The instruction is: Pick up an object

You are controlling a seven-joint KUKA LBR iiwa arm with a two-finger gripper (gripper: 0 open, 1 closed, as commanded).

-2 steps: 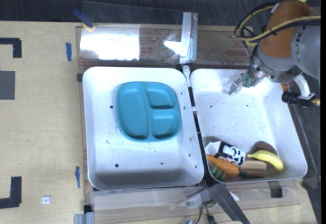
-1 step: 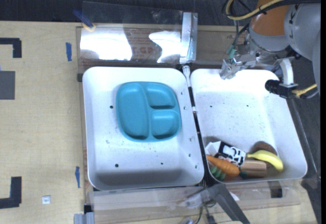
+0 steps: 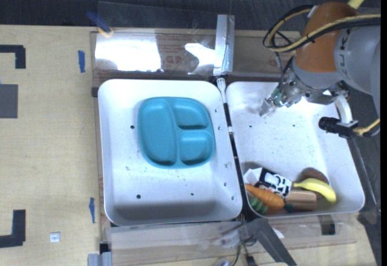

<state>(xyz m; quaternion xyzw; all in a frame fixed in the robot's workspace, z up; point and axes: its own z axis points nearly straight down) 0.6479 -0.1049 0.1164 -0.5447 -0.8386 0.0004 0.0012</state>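
Note:
My gripper (image 3: 270, 103) hangs over the far part of the right bin (image 3: 290, 138), pointing down and to the left, with nothing between its fingers. They look close together. Along that bin's near edge lies a pile of objects: an orange carrot (image 3: 264, 196), a black-and-white patterned item (image 3: 273, 182), a yellow banana (image 3: 318, 189), a brown round piece (image 3: 312, 175) and a tan wooden block (image 3: 300, 200). The gripper is well away from this pile, toward the bin's back left.
The left bin (image 3: 121, 192) holds a blue divided plate (image 3: 176, 131) in its middle. A metal divider (image 3: 224, 47) and clear sheet stand behind the bins. The arm's grey body and orange band (image 3: 326, 35) take up the upper right.

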